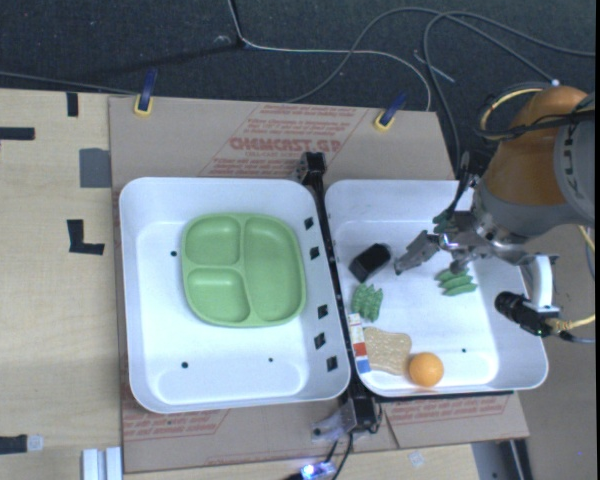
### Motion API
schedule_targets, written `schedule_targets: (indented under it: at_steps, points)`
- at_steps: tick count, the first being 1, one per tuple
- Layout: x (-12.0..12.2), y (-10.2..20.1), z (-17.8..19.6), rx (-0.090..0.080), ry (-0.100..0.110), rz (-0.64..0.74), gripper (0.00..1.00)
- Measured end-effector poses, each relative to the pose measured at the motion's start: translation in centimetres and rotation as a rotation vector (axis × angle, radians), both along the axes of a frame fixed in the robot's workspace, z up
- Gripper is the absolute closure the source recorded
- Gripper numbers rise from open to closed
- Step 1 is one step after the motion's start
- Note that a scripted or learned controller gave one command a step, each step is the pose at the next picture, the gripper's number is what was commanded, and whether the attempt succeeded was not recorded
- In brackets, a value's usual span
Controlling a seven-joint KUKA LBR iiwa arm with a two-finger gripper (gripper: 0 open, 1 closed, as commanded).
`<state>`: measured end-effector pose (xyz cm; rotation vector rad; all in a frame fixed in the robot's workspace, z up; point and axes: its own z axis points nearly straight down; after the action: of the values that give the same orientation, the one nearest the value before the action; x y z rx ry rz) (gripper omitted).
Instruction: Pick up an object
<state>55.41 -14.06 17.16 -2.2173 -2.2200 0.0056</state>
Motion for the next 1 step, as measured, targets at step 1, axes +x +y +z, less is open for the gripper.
schedule_targets:
  at_steps: [1]
  points:
    - [-0.94,0.73,-5.29,0.001,0.001,0.000,0.00]
